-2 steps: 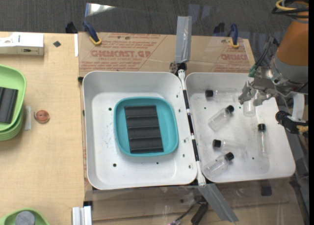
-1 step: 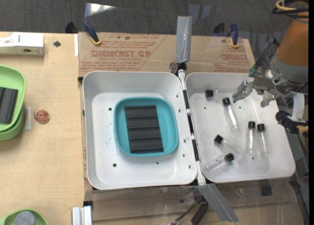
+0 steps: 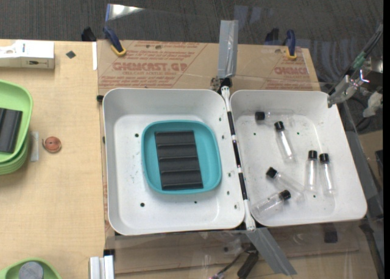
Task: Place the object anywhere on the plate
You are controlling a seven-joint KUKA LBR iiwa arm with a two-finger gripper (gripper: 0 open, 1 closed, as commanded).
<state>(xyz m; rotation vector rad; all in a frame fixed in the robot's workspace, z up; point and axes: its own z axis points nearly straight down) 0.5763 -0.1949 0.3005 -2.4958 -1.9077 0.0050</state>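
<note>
Camera view: pincer (image 3: 339, 94) at right bin's (image 3: 341, 211) far corner.

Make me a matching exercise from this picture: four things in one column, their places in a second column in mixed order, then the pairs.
Things:
1. teal plate
2. clear vials
3. green dish
4. white box

Places:
A. at the picture's left edge, on the wooden bench
B. in the right bin
C. in the left bin
D. at the upper left corner of the bench

Pairs: 1-C, 2-B, 3-A, 4-D
</note>
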